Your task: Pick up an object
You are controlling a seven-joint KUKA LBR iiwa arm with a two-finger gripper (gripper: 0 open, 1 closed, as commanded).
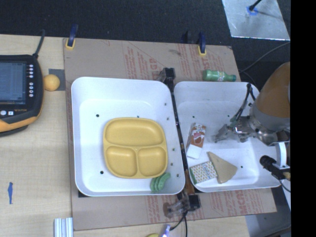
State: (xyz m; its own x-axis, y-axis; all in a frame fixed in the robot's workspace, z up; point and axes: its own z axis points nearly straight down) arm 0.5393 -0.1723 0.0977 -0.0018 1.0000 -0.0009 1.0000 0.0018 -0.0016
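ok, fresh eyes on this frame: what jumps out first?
The yellow three-compartment tray dominates the left bin, with a small green item against its lower right corner. The right bin holds the clutter: a red-and-white packet, a patterned square piece and a tan wedge. The gripper reaches in from the right, above that bin's floor, with nothing seen between its fingers.

a red-and-white packet (pixel 197 138), a patterned green square (pixel 203 172) and a tan wedge (pixel 223 167), perhaps a cloth, lie flat in the right bin (pixel 212 97).
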